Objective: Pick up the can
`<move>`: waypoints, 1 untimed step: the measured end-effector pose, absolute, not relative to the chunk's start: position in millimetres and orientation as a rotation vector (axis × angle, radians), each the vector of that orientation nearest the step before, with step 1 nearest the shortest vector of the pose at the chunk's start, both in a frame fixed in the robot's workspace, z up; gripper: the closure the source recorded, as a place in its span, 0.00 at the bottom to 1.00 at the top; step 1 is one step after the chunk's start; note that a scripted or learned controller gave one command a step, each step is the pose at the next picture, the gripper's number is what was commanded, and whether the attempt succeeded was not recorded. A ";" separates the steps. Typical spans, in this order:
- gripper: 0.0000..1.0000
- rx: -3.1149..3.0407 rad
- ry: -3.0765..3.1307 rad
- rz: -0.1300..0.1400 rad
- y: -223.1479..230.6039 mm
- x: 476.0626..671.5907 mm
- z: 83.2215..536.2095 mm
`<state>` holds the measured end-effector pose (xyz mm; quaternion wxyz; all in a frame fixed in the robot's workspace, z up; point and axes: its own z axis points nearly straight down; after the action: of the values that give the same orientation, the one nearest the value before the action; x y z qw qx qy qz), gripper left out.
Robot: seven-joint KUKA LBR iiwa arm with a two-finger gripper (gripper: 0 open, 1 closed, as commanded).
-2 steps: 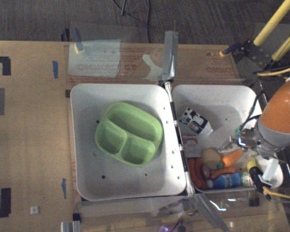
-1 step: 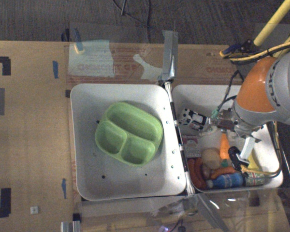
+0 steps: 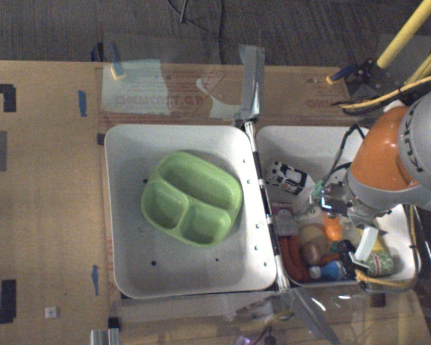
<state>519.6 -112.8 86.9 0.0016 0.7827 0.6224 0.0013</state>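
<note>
Camera view shows the can (image 3: 379,264) just beside the gripper (image 3: 342,218), whose grip I cannot tell.

Bench (image 3: 43,192): tan, wood-like board, matt, faint grain.
Floor (image 3: 72,13): grey carpet, rough weave.
Left bin (image 3: 122,214): white plastic, smooth, soft sheen.
Right bin (image 3: 302,146): same white plastic, smooth.
Plate (image 3: 192,198): green plastic, smooth, mildly glossy on its ridges.
Tape (image 3: 250,85): silver, shiny, creased.
Sheet (image 3: 140,85): clear film, glossy, catching glare.
Arm (image 3: 384,153): orange band smooth and glossy; grey shell smooth, duller.
Can (image 3: 379,264): printed green-and-white wrap, slight shine; whether metal cannot be told.
</note>
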 end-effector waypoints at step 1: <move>0.00 2.491 1.915 0.003 -178.3 530.2 91.7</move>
<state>530.2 -178.3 91.7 -0.0001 0.7928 0.6095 0.0009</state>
